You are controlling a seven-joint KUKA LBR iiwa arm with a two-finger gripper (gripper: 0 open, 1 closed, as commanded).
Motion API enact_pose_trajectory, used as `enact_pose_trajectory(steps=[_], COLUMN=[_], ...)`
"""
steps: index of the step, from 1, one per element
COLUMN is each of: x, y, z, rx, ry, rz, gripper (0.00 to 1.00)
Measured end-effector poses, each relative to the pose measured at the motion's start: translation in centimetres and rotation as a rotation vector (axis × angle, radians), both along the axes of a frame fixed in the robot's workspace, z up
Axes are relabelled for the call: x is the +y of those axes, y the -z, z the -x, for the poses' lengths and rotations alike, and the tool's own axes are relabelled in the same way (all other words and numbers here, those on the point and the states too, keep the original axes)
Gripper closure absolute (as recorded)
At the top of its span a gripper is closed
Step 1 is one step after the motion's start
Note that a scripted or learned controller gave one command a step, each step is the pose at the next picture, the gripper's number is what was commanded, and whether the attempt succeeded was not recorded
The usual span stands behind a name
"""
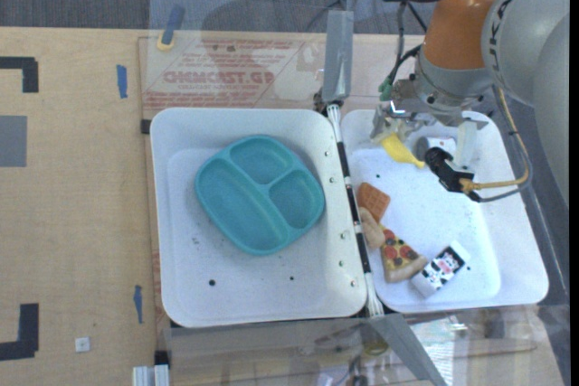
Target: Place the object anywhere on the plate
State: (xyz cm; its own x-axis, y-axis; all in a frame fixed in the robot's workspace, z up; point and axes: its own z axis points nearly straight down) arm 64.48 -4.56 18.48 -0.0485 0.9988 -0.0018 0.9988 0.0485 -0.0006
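Top view, two white bins: left bin holds a teal three-compartment plate, centre-left of frame; right bin holds, along its left side, a waffle-like brown piece, w/ a pizza slice below it, and a black-and-white carton lower centre. Arm enters from upper right, gripper low over the right bin's upper-left corner, w/ a yellow, banana-like object right at its tip. Whether the claw is spread or pinching that object can't be told, the wrist hiding it.
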Motion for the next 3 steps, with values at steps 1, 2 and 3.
enact_pose_trajectory(steps=[1,2,3], x=[9.7,14.8,14.8], y=[0.0,5.0,5.0], z=[0.8,1.1,1.1], rx=[0.002,0.003,0.003], ry=[-0.059,-0.165,-0.165], rz=[-0.002,-0.002,-0.002], gripper=[1.00,1.00,0.00])
